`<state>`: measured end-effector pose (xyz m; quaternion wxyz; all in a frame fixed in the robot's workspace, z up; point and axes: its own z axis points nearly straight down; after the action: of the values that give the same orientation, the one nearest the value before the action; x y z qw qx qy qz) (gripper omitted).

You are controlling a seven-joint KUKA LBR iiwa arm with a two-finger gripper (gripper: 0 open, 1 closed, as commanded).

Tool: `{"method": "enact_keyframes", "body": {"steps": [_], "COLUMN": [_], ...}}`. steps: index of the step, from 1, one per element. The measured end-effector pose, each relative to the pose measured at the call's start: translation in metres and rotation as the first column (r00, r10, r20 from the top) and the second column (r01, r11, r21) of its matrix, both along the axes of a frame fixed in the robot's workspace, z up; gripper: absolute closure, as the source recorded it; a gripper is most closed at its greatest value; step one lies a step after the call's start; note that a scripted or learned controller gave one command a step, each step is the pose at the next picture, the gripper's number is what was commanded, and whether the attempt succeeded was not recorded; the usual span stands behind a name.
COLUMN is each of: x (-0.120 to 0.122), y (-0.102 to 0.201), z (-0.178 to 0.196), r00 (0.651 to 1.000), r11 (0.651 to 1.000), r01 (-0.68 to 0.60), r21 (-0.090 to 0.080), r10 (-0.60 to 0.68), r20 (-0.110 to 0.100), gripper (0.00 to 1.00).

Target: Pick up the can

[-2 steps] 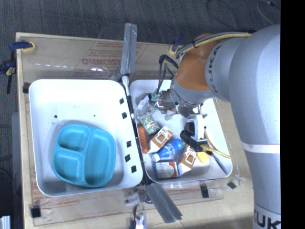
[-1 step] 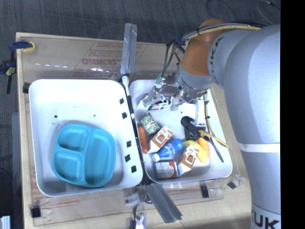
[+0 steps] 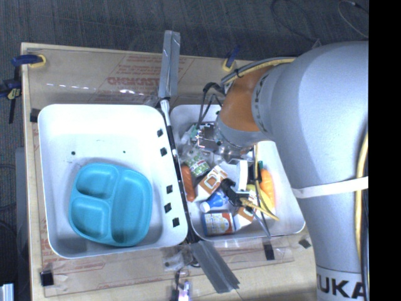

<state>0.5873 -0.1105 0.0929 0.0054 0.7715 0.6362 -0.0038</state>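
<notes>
In the right bin (image 3: 287, 199), near its eleven o'clock corner: the gripper (image 3: 202, 140), low over the clutter, under the orange-banded wrist. Cannot tell the width of its opening from this angle; cannot make out anything in its grasp. Just below, at six o'clock, a green-printed packet (image 3: 199, 167) and a brown-and-white carton (image 3: 213, 179); at seven o'clock, an orange carrot-like piece (image 3: 188, 182) against the bin's wall. Farther out, also toward six o'clock and well apart from the gripper, the likely can (image 3: 219, 223), on its side at the bin's near end, just beside a blue-and-white bottle (image 3: 216, 200) and a black-handled tool (image 3: 233, 193). At four o'clock, an orange object (image 3: 267, 190). At nine o'clock, beyond the divider, the left bin (image 3: 94, 130) with a blue sectioned tray (image 3: 113, 202). Main risk, by my reading: a closure here, catching a packet instead of the can, given the gap between them. Further risks: rolling of the can on approach, round and on its side; snagging on the crowding bottle or tool; a slip off the curved side.
</notes>
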Motion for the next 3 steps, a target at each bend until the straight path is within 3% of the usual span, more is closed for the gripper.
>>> {"method": "enact_keyframes", "body": {"steps": [1, 2, 3], "x": [0.000, 0.048, 0.048], "y": [0.004, 0.022, 0.023], "z": [0.009, 0.099, 0.109], "r00": [1.000, 0.999, 0.999], "r11": [1.000, 0.999, 0.999], "r01": [-0.006, -0.041, -0.049], "r21": [0.006, 0.014, 0.014], "r10": [0.006, 0.041, 0.049], "r20": [-0.003, -0.004, -0.008], "gripper": [1.00, 1.00, 1.00]}}
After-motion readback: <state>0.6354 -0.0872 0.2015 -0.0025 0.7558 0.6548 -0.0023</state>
